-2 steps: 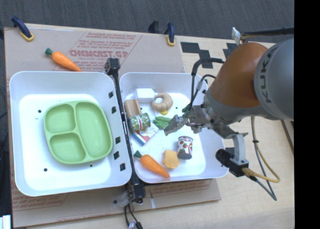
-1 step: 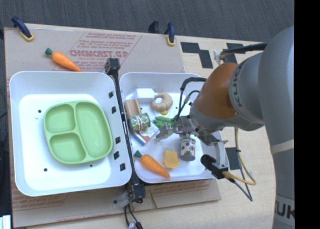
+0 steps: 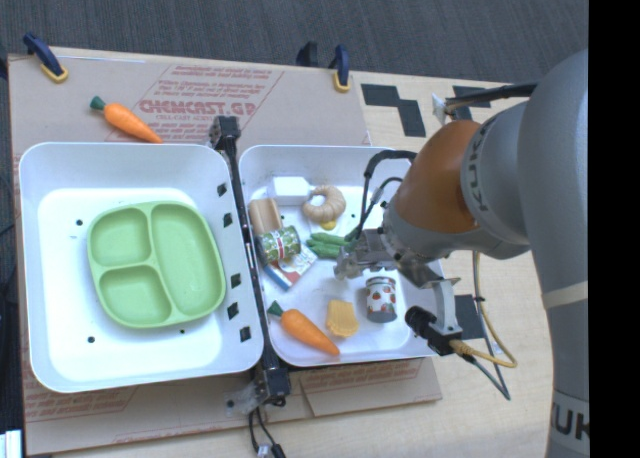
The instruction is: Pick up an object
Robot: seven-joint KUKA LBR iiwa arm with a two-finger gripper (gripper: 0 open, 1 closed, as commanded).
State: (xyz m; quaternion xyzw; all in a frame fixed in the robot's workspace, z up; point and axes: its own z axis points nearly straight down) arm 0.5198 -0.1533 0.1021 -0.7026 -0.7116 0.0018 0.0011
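My gripper (image 3: 352, 258) hangs low in the right bin (image 3: 420, 161), just right of a green vegetable piece (image 3: 324, 244) and above a small spotted jar (image 3: 380, 298). The arm's bulk hides the gripper's tip. Around it lie a green-labelled can (image 3: 280, 244), a tan bread piece (image 3: 264, 214), a twisted pastry (image 3: 323, 204), a white block (image 3: 288, 187), a carrot (image 3: 308, 333) and a yellow wedge (image 3: 342, 318).
The left bin (image 3: 40, 276) holds a green divided plate (image 3: 155, 263). A second carrot (image 3: 130, 120) lies on the cardboard behind the left bin. Blue clamps (image 3: 341, 66) grip the board's far edge. Cables trail off the arm at the bin's near right corner (image 3: 470, 341).
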